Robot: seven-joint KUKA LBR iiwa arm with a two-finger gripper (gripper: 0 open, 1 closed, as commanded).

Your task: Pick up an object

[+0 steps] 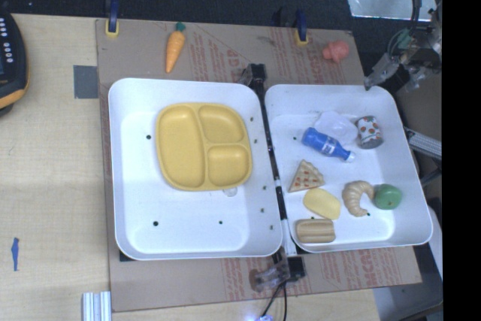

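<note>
The right bin (406, 233) holds a blue bottle (327, 144), a white can with red spots (368, 131), a pizza slice (306, 177), a pale yellow piece (322, 203), a croissant (358, 197), a green apple (388, 196) and a bread roll (315, 231). A clear wrapper (334, 122) lies behind the bottle. My gripper (379, 73) hangs over the bin's far right corner, above the rim and apart from every object. Nothing shows in it.
The left bin (131, 225) carries a yellow divided plate (203, 145). A toy carrot (174, 49) and a pink toy (336, 50) lie on the cardboard behind the bins. Blue clamps stand along the cardboard's far edge.
</note>
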